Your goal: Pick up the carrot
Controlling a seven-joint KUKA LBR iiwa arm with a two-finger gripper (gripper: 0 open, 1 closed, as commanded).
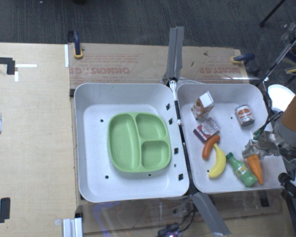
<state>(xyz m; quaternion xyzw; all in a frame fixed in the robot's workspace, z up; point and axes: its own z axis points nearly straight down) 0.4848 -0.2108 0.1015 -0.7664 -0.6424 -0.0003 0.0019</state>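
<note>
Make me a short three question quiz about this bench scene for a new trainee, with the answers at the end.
1. True or false: the carrot lies in the left bin.
2. Which item lies directly left of the carrot, touching it? A) green bottle B) can C) small carton
3. Fill in: the green divided plate has ___ compartments.

Key
1. False. The carrot lies in the right bin, near its front right corner, with the gripper just above its top end.
2. A. The banana and sausage lie further left.
3. Three.
</note>
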